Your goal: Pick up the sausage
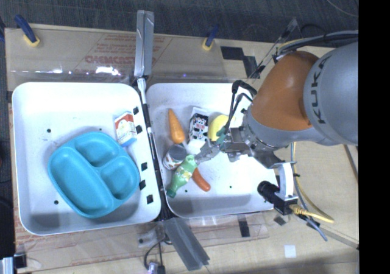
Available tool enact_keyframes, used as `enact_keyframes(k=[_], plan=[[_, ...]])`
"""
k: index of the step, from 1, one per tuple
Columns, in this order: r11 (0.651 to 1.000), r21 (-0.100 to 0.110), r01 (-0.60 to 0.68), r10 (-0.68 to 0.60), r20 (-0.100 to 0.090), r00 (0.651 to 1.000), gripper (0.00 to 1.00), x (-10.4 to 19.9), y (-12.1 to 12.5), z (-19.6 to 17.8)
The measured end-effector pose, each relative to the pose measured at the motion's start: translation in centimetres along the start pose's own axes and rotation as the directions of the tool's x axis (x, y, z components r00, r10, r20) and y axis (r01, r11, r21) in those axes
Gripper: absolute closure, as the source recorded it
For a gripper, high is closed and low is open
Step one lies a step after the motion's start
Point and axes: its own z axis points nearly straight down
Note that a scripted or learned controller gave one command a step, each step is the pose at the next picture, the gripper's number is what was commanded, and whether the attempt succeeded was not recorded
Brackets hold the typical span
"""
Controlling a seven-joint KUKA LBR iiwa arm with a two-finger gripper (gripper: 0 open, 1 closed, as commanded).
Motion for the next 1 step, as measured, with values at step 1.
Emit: enact_keyframes(k=[1], plan=[[0.968, -0.002, 0.251, -0.251, -0.001, 0.968, 0.0, -3.39, -0.66, 12.3]])
